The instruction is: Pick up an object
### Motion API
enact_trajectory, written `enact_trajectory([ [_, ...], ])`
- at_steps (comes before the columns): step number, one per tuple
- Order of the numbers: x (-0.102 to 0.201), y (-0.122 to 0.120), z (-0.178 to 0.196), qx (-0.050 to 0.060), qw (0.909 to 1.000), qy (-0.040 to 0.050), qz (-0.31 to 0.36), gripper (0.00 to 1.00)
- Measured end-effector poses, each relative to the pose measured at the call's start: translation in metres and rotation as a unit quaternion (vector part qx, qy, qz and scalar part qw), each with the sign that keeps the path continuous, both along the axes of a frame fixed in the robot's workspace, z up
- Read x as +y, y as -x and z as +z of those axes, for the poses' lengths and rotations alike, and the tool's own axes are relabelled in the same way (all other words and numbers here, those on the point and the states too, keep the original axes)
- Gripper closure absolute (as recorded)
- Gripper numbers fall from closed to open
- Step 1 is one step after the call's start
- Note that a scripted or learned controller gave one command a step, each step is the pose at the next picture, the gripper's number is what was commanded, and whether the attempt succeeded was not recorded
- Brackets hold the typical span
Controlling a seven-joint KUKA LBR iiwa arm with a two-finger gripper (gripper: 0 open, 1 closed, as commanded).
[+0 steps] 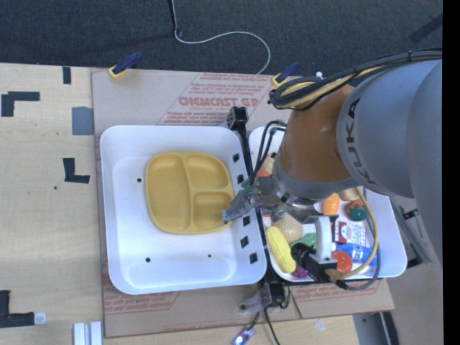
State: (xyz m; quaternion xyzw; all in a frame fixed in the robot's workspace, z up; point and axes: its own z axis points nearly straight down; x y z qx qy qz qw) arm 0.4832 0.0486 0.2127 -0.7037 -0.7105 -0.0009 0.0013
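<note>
Now yellow 3-compartment plate [188, 191], flat in left bin [118, 149], jaws [234, 212] at rim

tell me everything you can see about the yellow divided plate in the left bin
The yellow divided plate looks like matte moulded plastic, a rounded rectangle with raised ridges splitting it into three compartments: one long section on its left and two smaller ones on its right. It lies flat, right side up, on the floor of the left white bin, towards the bin's middle and upper part. All three compartments look bare. The gripper reaches over the bin divider to the plate's lower right edge; actual contact cannot be judged.
</note>
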Motion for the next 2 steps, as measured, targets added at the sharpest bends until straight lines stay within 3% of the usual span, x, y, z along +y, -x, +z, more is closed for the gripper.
enact_trajectory([
  [1, 0.0304, -0.0016, 0.1814, -0.008, 1.0000, -0.0006, -0.001, 0.00],
  [2, 0.0284, -0.0004, 0.1817, 0.001, 1.0000, 0.0027, -0.003, 1.00],
])
